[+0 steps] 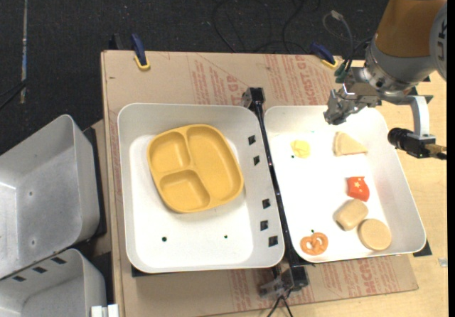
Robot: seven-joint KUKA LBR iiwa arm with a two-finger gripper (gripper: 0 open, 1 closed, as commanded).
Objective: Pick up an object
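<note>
Object to pick: none chosen yet; the candidates all lie in the right bin (398,166), none of them held.
Left bin (135,237): a yellow divided plate (193,167) sits toward its far left corner, nothing loose on it.
Yellow scrap (301,148): small, near the right bin's far left corner.
Pretzel piece (313,242): at the right bin's near edge, left of centre.
Pale wedge (349,144): toward the far edge, just below the gripper.
Red piece (357,187): mid-bin.
Tan lump (350,214) and round biscuit (375,234): touching, by the near right corner.
Gripper (337,111): hovers over the right bin's far edge; I cannot tell how the jaws stand.
Doing it well: I'd judge the wedge the nearest target; descend straight, centre over it, and avoid the bin wall.
</note>
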